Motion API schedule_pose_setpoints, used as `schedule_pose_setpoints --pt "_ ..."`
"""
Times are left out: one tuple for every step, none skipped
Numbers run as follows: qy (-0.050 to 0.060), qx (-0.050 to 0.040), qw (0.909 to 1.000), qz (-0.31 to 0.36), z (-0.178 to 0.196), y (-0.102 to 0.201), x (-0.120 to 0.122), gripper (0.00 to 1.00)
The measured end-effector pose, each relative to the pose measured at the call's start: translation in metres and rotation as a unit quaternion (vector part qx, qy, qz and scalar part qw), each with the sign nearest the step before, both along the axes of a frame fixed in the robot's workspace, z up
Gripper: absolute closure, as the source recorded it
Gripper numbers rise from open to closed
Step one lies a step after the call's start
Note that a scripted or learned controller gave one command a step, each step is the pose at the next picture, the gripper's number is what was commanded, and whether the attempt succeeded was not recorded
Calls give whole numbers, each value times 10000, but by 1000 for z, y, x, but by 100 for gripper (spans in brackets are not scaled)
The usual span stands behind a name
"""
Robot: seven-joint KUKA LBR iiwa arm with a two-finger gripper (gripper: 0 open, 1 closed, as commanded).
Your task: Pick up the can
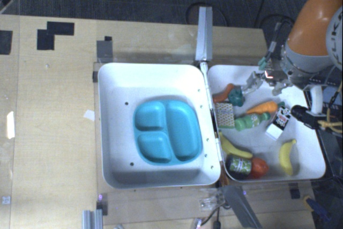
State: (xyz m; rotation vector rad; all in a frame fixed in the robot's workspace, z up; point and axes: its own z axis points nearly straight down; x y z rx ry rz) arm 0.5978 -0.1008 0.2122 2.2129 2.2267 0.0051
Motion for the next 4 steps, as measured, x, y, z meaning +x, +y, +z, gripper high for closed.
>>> schedule_pose_setpoints --pt "-22 -19 9993 369 -84 -69 -53 0" --pt "-306 -159 9991 232 -104 -51 -72 0" --pt "-301 -155 9991 237 -104 -51 -72 0" --pt "-180 -30 9988 -448 -105 -103 13 0"
